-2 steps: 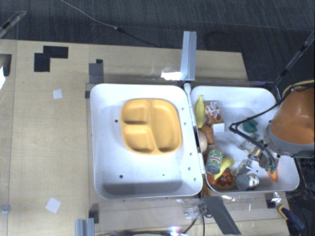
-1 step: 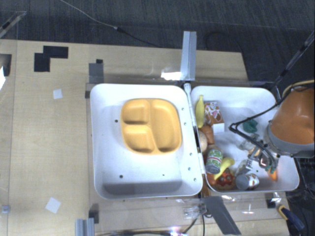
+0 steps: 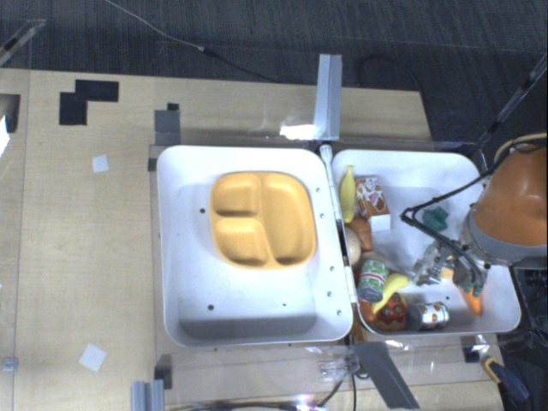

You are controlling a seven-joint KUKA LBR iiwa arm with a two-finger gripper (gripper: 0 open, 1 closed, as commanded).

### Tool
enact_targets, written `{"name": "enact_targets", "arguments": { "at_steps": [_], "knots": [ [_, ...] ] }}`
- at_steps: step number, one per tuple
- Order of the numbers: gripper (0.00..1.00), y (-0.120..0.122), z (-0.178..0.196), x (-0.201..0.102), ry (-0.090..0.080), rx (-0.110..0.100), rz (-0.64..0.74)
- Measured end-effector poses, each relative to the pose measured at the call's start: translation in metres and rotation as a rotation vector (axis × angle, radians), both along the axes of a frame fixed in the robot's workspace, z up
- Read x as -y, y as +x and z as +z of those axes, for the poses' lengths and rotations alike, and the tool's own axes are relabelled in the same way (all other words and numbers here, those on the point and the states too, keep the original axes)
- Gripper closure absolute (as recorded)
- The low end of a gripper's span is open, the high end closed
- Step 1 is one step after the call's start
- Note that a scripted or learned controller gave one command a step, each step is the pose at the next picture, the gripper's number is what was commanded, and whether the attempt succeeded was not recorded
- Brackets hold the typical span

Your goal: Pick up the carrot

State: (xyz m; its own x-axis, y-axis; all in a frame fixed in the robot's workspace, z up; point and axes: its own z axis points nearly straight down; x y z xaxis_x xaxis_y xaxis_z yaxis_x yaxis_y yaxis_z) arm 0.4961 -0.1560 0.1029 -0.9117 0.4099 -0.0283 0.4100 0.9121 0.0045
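The carrot (image 3: 473, 301) is a small orange piece with a green top. It lies near the front right corner of the right bin (image 3: 445, 168). My gripper (image 3: 447, 269) hangs low over that bin, just left of and above the carrot, with its metal parts nearly touching the carrot's green end. The grey wrist and orange band (image 3: 514, 205) reach in from the right and hide the bin's right wall. Whether the carrot is gripped is unclear.
The right bin's left side holds a banana (image 3: 348, 193), a snack box (image 3: 371, 197), a green can (image 3: 372, 274), a small yellow piece (image 3: 393, 285), a red fruit (image 3: 391, 313) and a silver can (image 3: 431, 315). A teal object (image 3: 437, 219) lies behind the gripper. The left bin (image 3: 184, 229) holds a yellow divided plate (image 3: 261, 218).
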Motion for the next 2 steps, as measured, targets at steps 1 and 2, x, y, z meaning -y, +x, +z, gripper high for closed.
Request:
{"name": "enact_targets", "arguments": {
  "at_steps": [1, 2],
  "knots": [
    [1.0, -0.002, -0.011, -0.042, -0.006, -0.005, 0.216],
    [1.0, -0.007, -0.008, 0.049, -0.002, -0.018, 0.181]
  ]
}}
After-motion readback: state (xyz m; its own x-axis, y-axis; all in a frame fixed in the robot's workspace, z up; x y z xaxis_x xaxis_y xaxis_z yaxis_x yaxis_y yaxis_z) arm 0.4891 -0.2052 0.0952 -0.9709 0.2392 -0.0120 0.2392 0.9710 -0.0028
